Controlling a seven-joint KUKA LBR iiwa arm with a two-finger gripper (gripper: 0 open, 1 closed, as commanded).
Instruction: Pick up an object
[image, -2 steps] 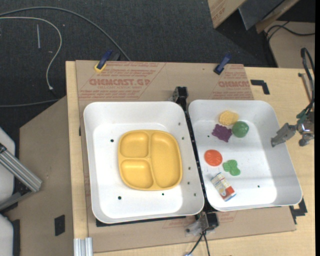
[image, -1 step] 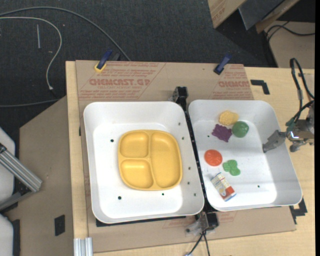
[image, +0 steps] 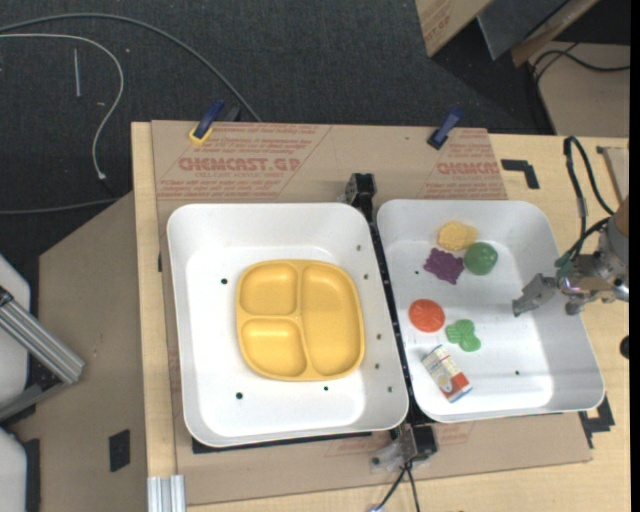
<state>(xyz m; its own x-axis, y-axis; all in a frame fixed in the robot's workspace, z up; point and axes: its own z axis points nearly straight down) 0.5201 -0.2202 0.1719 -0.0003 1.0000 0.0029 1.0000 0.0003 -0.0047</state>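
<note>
**Jaws parked at the bin edge, nothing picked yet**

Your gripper (image: 540, 295) hangs over the right bin (image: 520, 350), by its right side, well apart from the items. Reach short and you'll clip the rim or grab air. The jaws look slightly spread and empty. Nearest picks: green piece (image: 462, 334), orange disc (image: 427, 315), small box (image: 446, 372).

The arm comes in from the right, low over the right bin's (image: 575, 330) right rim. Its pincer (image: 535, 295) points left into that bin, just inside the rim, with one dark finger (image: 530, 297) slanting down and leftward toward the bin floor. Nothing sits between the fingers. The wrist (image: 595, 280) hangs just outside the rim, cables looping above it.
</note>
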